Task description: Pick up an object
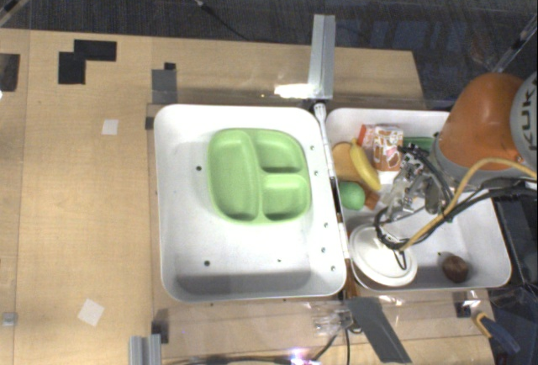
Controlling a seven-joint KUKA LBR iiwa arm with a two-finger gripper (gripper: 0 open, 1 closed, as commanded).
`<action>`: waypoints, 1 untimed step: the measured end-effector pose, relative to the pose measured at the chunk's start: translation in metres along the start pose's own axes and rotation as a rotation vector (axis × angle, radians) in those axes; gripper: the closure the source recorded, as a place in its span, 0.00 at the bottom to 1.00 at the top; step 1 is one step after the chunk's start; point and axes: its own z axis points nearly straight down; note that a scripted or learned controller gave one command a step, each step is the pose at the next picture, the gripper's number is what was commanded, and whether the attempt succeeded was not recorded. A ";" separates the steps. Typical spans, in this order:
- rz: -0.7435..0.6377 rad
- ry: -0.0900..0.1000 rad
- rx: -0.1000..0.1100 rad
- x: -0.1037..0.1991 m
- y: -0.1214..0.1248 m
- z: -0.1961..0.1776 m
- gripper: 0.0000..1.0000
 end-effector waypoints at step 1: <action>-0.239 0.032 -0.004 -0.042 -0.029 -0.056 1.00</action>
